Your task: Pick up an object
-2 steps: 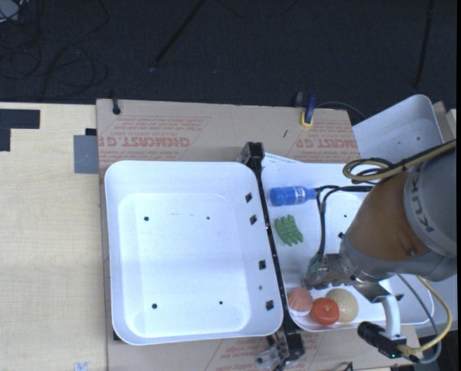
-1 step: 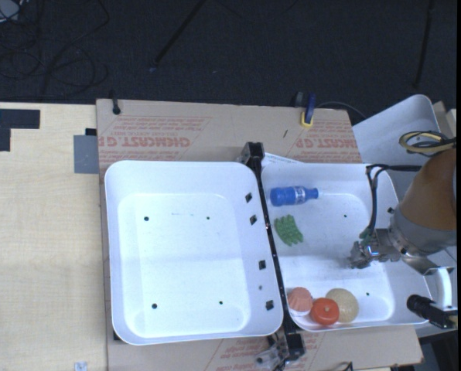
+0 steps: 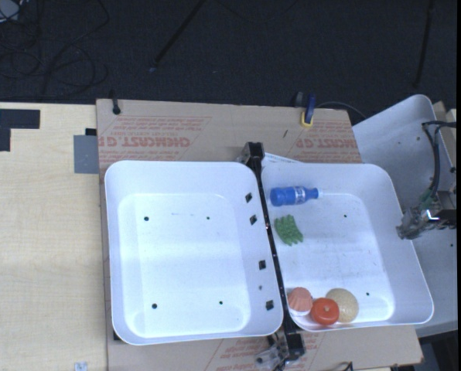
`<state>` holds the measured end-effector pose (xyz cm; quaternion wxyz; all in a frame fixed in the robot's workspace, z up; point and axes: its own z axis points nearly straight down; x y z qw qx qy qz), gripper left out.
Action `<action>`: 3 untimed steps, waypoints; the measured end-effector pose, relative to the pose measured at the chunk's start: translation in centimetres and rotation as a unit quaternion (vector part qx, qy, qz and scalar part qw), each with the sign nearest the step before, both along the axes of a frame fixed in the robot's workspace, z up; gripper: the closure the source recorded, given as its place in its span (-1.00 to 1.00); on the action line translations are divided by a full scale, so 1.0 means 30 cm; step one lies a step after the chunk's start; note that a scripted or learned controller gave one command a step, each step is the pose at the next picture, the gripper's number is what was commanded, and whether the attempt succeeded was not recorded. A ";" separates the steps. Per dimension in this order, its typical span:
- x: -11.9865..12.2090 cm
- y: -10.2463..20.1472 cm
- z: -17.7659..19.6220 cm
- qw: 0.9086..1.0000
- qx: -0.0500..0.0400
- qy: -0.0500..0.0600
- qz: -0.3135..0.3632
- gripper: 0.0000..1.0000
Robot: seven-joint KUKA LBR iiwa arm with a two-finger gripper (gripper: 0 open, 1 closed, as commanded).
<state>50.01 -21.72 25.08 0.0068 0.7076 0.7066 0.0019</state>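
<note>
Camera view: gripper [image 3: 418, 224] sits at the right edge, just outside the right bin's [image 3: 404, 207] rim; too small and blurred, so cannot tell its state. Right bin contents: blue bottle [image 3: 293, 195] lying on its side near the far wall, green object [image 3: 288, 229] just below it, and pink [image 3: 299, 300], red [image 3: 325, 311] and yellowish [image 3: 343, 303] round items clustered touching at the near wall. Left bin [image 3: 130, 207] adjoins on the desk [image 3: 37, 238].

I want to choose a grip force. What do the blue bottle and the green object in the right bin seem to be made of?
The blue bottle looks like smooth, slightly glossy plastic with a pale cap end. The green object looks matte and ridged, perhaps soft plastic or rubber; it is too small to tell.
</note>
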 end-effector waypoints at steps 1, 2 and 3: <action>-0.083 0.009 0.163 1.000 0.003 0.005 0.001 1.00; -0.086 0.016 -0.145 1.000 0.005 0.011 0.000 1.00; -0.079 0.010 0.068 1.000 0.003 0.005 0.001 1.00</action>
